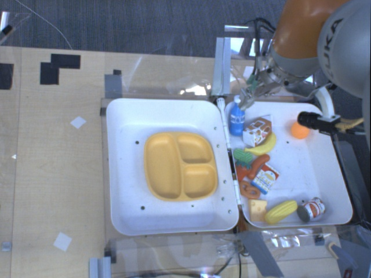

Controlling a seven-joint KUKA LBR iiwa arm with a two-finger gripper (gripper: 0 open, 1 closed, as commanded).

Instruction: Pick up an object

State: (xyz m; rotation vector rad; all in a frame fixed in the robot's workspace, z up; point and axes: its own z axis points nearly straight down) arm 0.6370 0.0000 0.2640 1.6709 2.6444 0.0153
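The gripper [250,92] hangs over the blue bottle [236,119] at the right bin's [342,184] far left corner, presumably aligned for a grasp. Whether it is open cannot be told. Other toys crowd the bin's left wall.

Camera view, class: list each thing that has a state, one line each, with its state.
Yellow divided plate: flat, upright, in left bin.
Blue bottle: standing, right bin's far-left corner.
Pincer: just above the bottle.
Corn cob: lying down.
Small can: on its side.
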